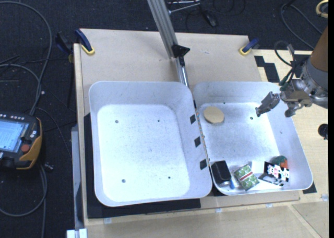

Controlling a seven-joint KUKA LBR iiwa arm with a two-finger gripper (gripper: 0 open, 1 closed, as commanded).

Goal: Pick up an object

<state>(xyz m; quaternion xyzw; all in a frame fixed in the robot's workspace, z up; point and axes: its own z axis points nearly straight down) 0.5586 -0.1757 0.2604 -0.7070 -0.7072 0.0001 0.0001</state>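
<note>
In the right bin [245,138] a round tan disc [213,115] lies near the back left corner. Along the front wall sit a black block [221,170], a green patterned packet [246,176] and a black, white and red item [276,171]. My gripper [278,107] hangs over the bin's back right edge, well right of the disc. It is open, one finger [265,104] angled inward over the bin, and nothing lies between the fingers.
The left bin [141,143] adjoins the right one along a divider with black clips. A slanted metal rail [164,18] crosses the bench behind the bins. Yellow clamps [86,49] hold the board's back corners. A teach pendant [15,140] lies on the floor at left.
</note>
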